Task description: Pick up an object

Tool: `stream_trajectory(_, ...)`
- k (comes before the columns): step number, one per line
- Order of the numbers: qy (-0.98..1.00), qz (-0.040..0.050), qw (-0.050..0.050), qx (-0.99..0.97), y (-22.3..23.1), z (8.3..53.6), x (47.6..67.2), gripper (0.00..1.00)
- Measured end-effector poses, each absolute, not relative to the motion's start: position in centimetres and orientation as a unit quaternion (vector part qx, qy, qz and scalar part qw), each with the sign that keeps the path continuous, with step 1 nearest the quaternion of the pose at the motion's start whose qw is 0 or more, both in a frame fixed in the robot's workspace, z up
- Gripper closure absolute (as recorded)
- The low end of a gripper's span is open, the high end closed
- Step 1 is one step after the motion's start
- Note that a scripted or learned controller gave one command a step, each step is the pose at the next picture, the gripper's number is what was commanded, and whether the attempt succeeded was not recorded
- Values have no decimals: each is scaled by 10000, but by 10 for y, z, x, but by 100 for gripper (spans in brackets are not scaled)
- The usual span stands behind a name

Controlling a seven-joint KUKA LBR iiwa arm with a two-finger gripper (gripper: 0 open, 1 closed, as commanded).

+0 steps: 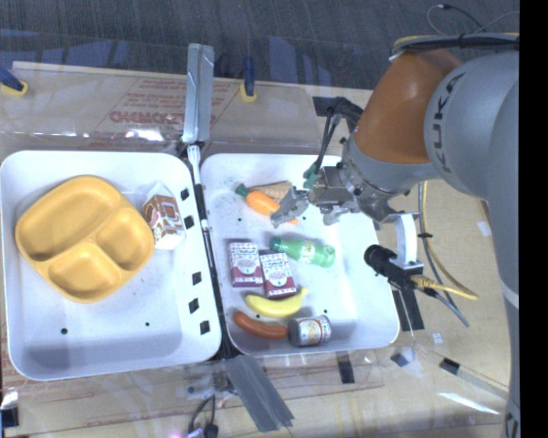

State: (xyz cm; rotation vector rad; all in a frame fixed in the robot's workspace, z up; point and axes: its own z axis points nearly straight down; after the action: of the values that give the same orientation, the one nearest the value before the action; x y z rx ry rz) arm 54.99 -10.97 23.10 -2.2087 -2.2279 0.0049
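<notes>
Pincer [295, 206] beside carrot [259, 203], its length lying left-right.

Before you, two shallow white plastic bins, left [9, 272] and right [370, 313], sit side by side on the pale wooden counter [466, 340]. A grey metal bar [198, 94] rises from the seam between them. Behind the bins, a clear plastic sheet with red lettering [146, 108] lies under a blue clamp [247, 88], and grey carpet [119, 7] lies beyond.

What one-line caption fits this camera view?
KUKA gripper hovering by a toy carrot in the right bin; yellow tray in the left.
</notes>
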Motion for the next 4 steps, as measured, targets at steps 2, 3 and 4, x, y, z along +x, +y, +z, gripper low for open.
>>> stream_trajectory(2, -7389, 33, 37, -6738, -114, 90, 642, 0)
stream_trajectory(3, -7413, 11, 13, -6712, -109, 139, 557, 0)
stream_trajectory(4, -7191, 16, 13, -6949, -140, 91, 615, 0)
